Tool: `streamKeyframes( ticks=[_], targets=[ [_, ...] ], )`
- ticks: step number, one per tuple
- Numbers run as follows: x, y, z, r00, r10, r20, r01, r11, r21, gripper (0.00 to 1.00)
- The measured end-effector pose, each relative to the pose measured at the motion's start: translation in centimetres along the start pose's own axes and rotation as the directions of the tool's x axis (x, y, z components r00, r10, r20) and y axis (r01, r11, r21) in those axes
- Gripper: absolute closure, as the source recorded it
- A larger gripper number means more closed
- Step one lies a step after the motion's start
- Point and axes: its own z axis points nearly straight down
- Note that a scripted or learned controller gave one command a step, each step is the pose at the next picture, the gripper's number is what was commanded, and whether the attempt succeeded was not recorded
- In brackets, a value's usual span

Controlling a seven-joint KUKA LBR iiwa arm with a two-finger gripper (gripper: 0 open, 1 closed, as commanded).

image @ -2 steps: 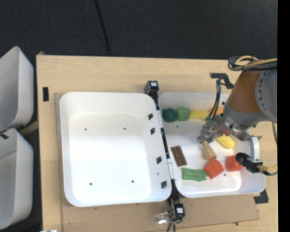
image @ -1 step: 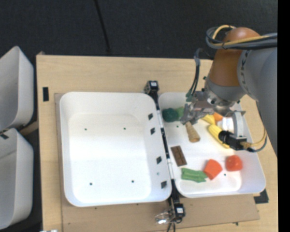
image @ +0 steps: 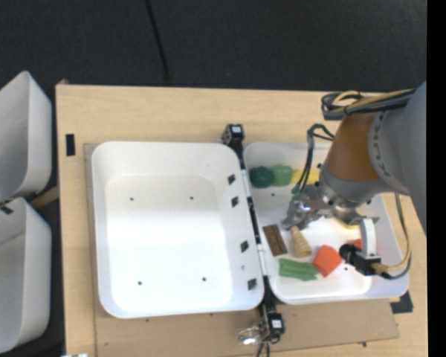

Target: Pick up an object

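The right bin holds several small objects. At its back sit a dark green ball and a yellow-green piece. A brown block lies near the bin's left wall, a tan wedge beside it, a green piece at the front and an orange-red block to its right. My gripper hangs low over the middle of this bin, just behind the tan wedge. I see nothing held between its tips.
The left bin lies beside the right one, with a row of black clips along the shared edge. Cables trail from the wrist over the right bin's right side. White containers stand off the bench at the left.
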Motion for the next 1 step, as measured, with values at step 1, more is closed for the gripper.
streamKeyframes(
  ticks=[1],
  targets=[
    [7.05,2.72,-7.58,1.0,-0.011,-0.001,0.011,1.0,-0.014,1.0]
  ],
)
